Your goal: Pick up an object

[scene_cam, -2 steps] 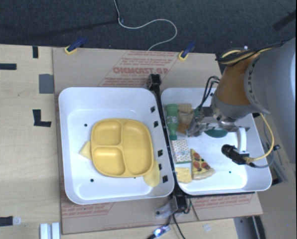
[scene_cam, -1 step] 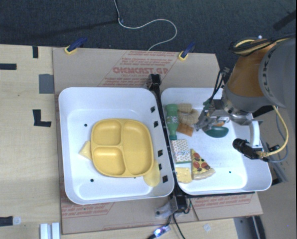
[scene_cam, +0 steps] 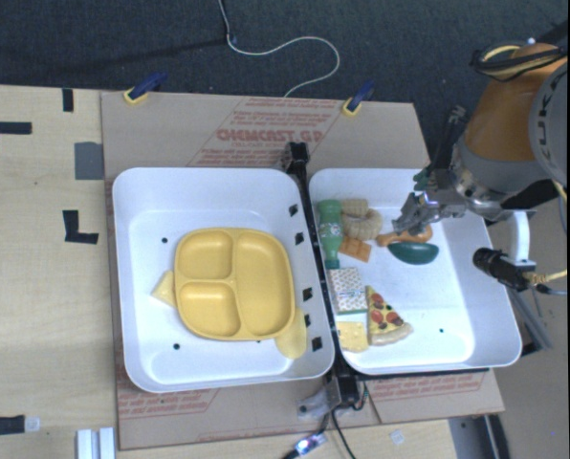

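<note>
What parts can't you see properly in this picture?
- The tool: too small and blurred to tell if it grips anything.
- The yellow pieces under the yellow tray: mostly covered by it.
- The green object: partly hidden by the tool.

the gripper [scene_cam: 414, 220] hangs in the right bin [scene_cam: 457, 352]. just below it lies a spoon [scene_cam: 411, 248]; left of it, a bottle [scene_cam: 329, 229] along the wall; lower left, a pizza slice [scene_cam: 385, 319]. far left, a divided plate [scene_cam: 235, 283] sits in the left bin [scene_cam: 142, 208].
</note>
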Motion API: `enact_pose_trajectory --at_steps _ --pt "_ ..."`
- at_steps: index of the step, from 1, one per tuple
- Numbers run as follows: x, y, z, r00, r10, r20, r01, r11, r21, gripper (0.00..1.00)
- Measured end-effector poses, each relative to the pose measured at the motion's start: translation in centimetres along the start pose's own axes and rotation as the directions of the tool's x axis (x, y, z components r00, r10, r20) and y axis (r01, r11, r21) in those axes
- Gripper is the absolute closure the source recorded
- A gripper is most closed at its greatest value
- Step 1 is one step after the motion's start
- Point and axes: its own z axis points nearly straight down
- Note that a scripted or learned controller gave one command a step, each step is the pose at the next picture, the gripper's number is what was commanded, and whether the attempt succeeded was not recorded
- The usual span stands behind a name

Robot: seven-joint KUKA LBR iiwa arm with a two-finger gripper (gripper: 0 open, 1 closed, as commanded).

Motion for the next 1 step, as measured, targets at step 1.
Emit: enact_pose_trajectory --at_steps 1 --pt "0.03 0.07 -1.73 1.0 -0.001 -0.001 0.001 1.0 0.004 1.0"
